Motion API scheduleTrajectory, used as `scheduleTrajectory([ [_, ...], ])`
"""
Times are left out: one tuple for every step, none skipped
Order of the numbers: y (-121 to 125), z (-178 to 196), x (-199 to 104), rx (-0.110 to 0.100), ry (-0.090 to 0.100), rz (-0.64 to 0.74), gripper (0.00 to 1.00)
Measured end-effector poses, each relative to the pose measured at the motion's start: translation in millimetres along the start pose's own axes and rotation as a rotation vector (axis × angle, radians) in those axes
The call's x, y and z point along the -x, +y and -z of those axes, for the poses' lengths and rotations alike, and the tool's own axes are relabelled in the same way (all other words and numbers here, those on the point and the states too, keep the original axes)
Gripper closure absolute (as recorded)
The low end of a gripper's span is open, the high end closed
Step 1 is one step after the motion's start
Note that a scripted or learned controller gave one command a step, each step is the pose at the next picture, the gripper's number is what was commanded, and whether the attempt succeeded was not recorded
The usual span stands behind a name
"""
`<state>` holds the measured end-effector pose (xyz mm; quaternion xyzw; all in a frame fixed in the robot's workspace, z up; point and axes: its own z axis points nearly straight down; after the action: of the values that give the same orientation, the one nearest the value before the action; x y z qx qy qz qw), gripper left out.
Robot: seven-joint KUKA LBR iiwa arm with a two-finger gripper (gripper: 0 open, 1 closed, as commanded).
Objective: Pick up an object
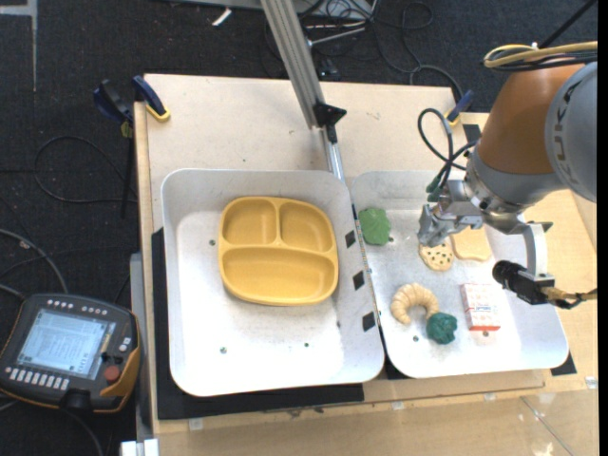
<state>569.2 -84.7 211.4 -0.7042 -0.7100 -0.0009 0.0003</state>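
Just below the pincer [435, 234] lies the cookie [437, 256]

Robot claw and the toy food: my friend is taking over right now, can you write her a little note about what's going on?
Claw: low in the right bin, right over the spotted cookie. I can't tell if it is open or shut, and nothing shows held in it.
Right bin things: cookie and a tan toast-shaped piece beside the claw, green lumpy piece near the left wall, croissant, teal piece, small red and white box.
Left bin: yellow divided plate.
Done: no object lifted yet.
Left: grab one, probably the cookie, and raise it.
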Motion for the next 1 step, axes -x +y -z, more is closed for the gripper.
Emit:
scheduleTrajectory([
  [13.4, 1.1, -61.9, 0.001, 0.001, 0.001, 1.00],
])
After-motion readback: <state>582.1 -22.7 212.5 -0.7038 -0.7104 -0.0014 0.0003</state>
